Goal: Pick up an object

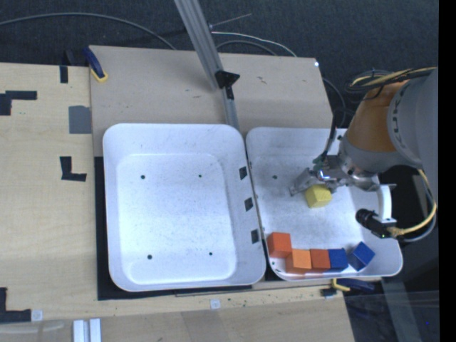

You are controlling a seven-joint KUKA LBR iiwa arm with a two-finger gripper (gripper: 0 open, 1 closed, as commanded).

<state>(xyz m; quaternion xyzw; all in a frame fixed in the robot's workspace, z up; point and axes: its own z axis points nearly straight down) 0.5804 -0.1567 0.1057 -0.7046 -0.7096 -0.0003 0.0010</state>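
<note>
A yellow block (318,197) lies in the middle of the right bin (285,148). My gripper (315,182) hangs directly over the block's upper edge and partly covers it. Whether the block is touched or gripped is not visible. Along the right bin's front wall runs a row of blocks: a red-orange one (280,244), two orange ones (302,260), a blue one (338,261) and another blue one (363,254) turned at an angle.
The left bin (171,205) stands beside the right one. A slanted metal rail (203,41) crosses the bench behind the bins. Cables (388,228) loop at the arm's wrist near the right bin's right wall.
</note>
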